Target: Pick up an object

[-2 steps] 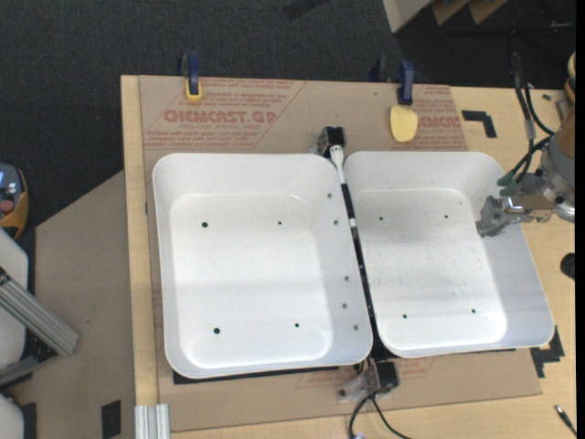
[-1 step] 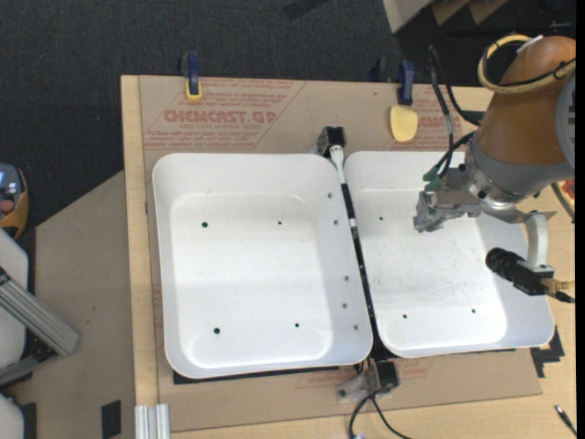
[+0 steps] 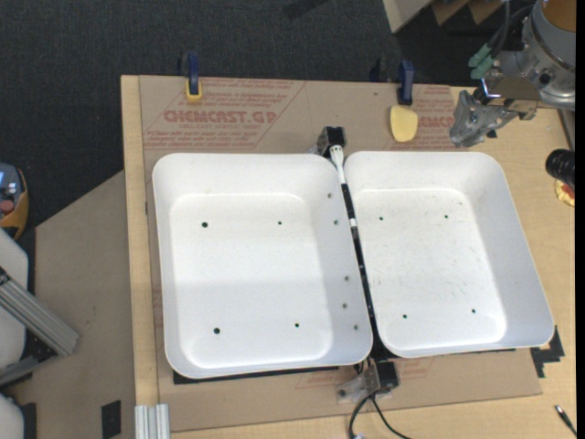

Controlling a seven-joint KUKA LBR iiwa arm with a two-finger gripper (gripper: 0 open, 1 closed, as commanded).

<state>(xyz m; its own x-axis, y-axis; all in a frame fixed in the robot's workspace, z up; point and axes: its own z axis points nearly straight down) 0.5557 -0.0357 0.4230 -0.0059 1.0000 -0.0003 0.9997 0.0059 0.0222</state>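
My gripper (image 3: pixel 472 124) hangs above the cardboard base, just beyond the far edge of the right bin (image 3: pixel 512 245) and outside it. Nothing shows held under it. A small pale yellow lump (image 3: pixel 403 123) lies on the cardboard to the gripper's left, a short gap away, behind the right bin's far left corner. The left bin (image 3: pixel 174 245) and the right bin show white floors with a few small dark dots.
Two blue clamps (image 3: pixel 192 69) (image 3: pixel 405 79) pin the cardboard base (image 3: pixel 238 112) at its far edge. A black clip (image 3: pixel 331 140) joins the bins at the back and another (image 3: pixel 379 375) at the front. Dark floor surrounds the bench.
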